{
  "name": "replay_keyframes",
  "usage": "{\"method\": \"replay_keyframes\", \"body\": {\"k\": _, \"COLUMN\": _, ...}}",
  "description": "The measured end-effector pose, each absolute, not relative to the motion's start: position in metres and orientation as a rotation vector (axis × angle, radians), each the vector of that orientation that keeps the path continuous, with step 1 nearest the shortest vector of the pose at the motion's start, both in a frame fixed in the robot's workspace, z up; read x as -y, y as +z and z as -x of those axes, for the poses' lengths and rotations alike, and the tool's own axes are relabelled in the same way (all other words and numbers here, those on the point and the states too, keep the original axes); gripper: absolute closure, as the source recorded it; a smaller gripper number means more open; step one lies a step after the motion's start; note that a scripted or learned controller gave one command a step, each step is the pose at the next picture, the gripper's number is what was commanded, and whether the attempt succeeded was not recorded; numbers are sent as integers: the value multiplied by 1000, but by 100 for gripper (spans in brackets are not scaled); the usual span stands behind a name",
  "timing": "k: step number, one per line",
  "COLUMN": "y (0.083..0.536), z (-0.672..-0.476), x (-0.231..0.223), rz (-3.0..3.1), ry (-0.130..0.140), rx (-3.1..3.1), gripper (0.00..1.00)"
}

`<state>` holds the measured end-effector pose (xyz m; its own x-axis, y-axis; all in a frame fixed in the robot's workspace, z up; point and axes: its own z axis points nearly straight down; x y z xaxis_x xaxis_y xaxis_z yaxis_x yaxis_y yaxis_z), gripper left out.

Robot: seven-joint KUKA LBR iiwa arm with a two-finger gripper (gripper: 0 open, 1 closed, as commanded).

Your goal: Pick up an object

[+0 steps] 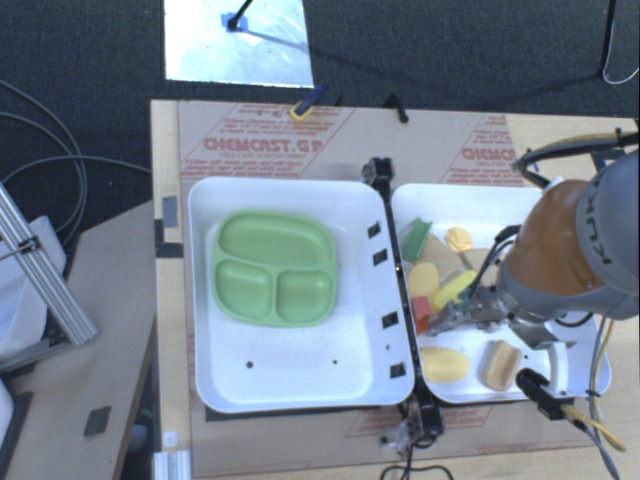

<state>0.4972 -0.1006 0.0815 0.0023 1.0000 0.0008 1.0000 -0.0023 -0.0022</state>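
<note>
Green three-compartment plastic tray [273,267] sits alone; right of it, gripper [450,315], grip unclear, among several small toys.

Lighting even, moderately bright, diffuse from overhead. White bins [300,193] near clipping; little surface detail on their floors. Strong glare on the reflective sheet [237,28] at top, washed to pale blue-white. Dark floor [80,48] underexposed, grainy. Shadows soft and short: faint one under the green tray [273,268], a darker one beneath the arm [570,248] in the right bin. Overall focus soft, low resolution; small items in the right bin smeared. Slight colour noise throughout.
</note>
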Motion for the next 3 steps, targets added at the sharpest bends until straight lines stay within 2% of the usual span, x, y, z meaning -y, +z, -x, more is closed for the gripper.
{"method": "replay_keyframes", "body": {"k": 1, "y": 191, "z": -541, "x": 33, "rz": 2214, "ry": -16, "rx": 2241, "gripper": 0}}
{"method": "replay_keyframes", "body": {"k": 2, "y": 230, "z": -485, "x": 45, "rz": 2223, "ry": -4, "rx": 2222, "gripper": 0}}
{"method": "replay_keyframes", "body": {"k": 3, "y": 182, "z": -529, "x": -25, "rz": 2209, "ry": -3, "rx": 2233, "gripper": 0}}
